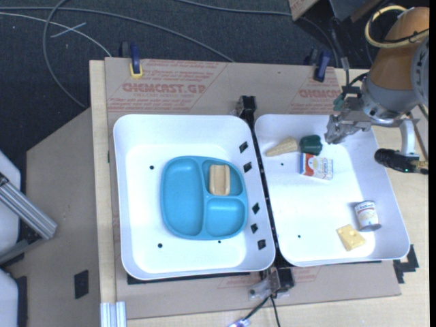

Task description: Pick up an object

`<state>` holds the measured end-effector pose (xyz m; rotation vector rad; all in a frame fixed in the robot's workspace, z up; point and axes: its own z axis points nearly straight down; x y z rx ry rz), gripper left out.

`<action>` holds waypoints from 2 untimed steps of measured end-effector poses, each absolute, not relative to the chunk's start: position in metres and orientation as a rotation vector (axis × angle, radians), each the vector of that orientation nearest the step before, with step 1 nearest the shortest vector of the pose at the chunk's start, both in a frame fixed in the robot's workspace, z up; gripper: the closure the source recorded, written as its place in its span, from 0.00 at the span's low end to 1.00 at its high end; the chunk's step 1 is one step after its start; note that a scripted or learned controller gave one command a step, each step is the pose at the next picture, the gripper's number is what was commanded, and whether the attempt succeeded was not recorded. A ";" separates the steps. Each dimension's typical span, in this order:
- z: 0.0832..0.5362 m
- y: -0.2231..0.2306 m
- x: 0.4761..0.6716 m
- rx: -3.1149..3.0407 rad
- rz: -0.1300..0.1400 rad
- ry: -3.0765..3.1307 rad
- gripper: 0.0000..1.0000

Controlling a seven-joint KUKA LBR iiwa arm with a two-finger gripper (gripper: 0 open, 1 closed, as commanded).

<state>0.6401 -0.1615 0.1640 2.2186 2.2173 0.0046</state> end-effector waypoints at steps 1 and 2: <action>0.209 -0.158 0.645 2.217 0.005 2.220 1.00; 0.271 -0.155 0.654 2.215 0.007 2.219 1.00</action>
